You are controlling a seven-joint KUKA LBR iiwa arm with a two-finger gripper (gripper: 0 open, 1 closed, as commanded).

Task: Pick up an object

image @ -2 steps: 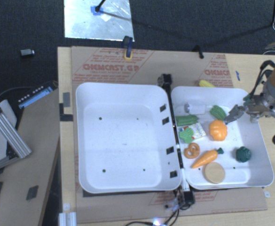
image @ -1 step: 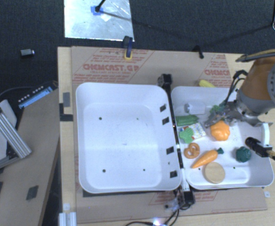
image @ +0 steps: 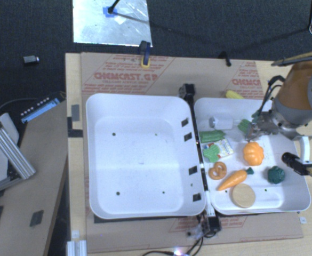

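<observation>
The right bin (image: 300, 196) holds several toy foods. An orange pumpkin (image: 253, 153) lies near its middle, with a carrot (image: 233, 179), a pretzel (image: 217, 170) and a tan round disc (image: 243, 196) in front of it. A dark green piece (image: 276, 174) lies to the right. My gripper (image: 257, 130) is low in the bin's back right part, just behind the pumpkin and next to a small green piece (image: 245, 126). The wrist hides what lies under it.
A green packet (image: 212, 136), a leafy green toy on a white card (image: 214, 152), a pale grey object (image: 220, 122) and a yellow piece (image: 233, 95) fill the right bin's back left. A black part (image: 295, 163) sticks out by the arm. The left bin (image: 140, 159) adjoins.
</observation>
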